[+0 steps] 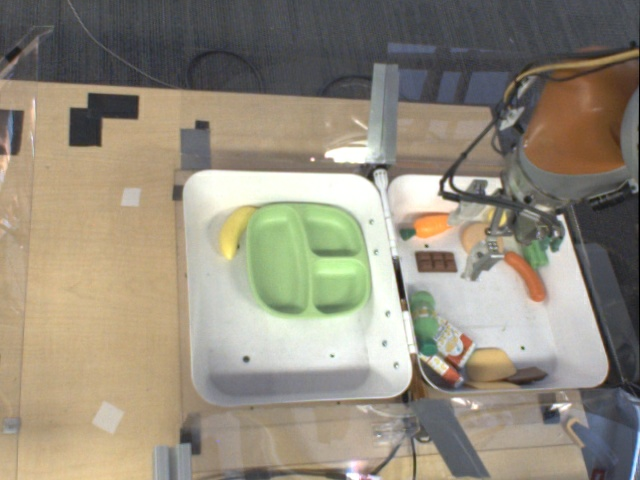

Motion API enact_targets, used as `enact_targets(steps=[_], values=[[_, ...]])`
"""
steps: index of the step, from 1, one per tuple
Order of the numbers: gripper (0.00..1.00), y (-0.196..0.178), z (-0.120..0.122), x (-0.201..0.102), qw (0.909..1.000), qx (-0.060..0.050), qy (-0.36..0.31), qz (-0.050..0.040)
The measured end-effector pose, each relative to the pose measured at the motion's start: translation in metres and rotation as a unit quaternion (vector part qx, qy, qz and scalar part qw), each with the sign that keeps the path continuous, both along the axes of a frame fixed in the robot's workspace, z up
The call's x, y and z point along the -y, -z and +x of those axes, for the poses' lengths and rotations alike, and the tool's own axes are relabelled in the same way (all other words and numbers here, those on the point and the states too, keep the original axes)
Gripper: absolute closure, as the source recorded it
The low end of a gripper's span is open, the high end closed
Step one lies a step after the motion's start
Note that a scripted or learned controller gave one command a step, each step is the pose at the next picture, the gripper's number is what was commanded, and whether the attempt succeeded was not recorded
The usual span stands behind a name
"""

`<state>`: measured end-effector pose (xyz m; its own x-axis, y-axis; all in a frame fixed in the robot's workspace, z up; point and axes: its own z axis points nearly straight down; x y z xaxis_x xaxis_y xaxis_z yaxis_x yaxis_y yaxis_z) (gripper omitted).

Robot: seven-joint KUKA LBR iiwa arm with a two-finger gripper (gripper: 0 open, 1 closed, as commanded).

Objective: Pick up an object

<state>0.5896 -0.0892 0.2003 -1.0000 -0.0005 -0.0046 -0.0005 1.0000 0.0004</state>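
The right bin (pixel 575 343) holds several small items. An orange carrot (pixel 432 226) lies at its far left, with a brown chocolate bar (pixel 435 262) just in front of it. A pale round item (pixel 471 236) sits beside the carrot. An orange-red sausage (pixel 529 277) lies slanted in the middle right, with a small green piece (pixel 538 254) touching its upper end. My gripper (pixel 492 251) hangs over the bin's far middle, between the chocolate bar and the sausage, close to the pale item. Nothing shows held in it.
A green bottle (pixel 423 314), a red and white packet (pixel 453 348) and a tan potato-like lump (pixel 489 365) crowd the right bin's near left corner. The left bin (pixel 210 358) holds a green divided plate (pixel 306 258) and a yellow banana (pixel 233 231).
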Motion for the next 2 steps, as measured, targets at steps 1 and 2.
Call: enact_targets(steps=[1,2], values=[[0.0,0.103,0.021,0.012,0.9992,0.004,-0.039,-0.0008],[0.0,0.111,0.004,0.009,0.9989,0.007,-0.047,-0.0013]])
